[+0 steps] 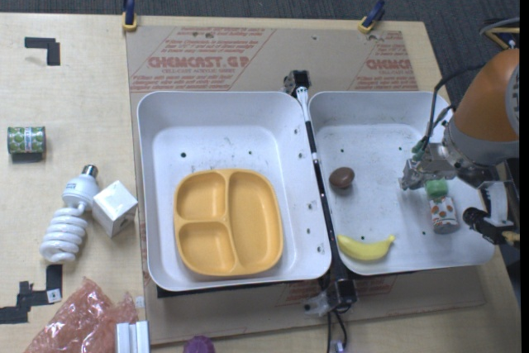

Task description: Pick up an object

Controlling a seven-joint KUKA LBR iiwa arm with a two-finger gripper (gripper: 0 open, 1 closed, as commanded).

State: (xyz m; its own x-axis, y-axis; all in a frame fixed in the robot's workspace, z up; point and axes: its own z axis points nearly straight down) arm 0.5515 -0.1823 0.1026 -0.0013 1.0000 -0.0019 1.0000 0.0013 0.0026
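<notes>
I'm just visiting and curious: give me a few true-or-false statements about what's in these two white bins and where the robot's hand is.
1. The yellow divided tray lies in the left bin. True.
2. The banana lies in the left bin. False: it lies in the right bin, near the front edge.
3. The hand is over the right bin. True.
4. The brown round object sits on the tray. False: it rests on the right bin's floor.
5. A light bulb lies on the bench outside the bins. True.
</notes>
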